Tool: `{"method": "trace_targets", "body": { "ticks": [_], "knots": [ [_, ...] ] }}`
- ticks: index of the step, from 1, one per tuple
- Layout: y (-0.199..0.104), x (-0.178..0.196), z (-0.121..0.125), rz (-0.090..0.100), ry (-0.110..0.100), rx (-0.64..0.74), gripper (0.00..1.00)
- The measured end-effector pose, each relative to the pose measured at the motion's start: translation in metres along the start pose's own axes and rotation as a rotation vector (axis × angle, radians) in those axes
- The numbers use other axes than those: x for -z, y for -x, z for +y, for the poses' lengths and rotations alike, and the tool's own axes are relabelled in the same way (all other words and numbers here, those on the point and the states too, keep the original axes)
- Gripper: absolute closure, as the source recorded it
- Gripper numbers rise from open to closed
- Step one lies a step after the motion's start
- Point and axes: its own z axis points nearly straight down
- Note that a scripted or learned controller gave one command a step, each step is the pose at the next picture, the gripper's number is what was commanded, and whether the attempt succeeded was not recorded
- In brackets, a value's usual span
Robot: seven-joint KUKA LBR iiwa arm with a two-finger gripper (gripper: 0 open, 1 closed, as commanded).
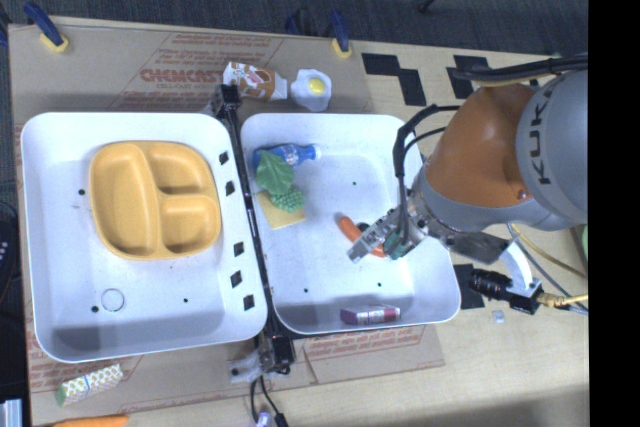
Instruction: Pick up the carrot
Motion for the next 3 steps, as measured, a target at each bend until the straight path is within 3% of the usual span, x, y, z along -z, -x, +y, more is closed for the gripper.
{"method": "trace_targets", "body": {
  "ticks": [1,2,3],
  "knots": [
    [0.012,0.021,0.111,-0.003,0.003,0.014,1.00],
    [0.003,-0.098,0.075,-0.001,0.001,0.016,1.00],
    [0.002,0.060,0.038,-0.004,0.003,-0.071,1.00]
  ]
}}
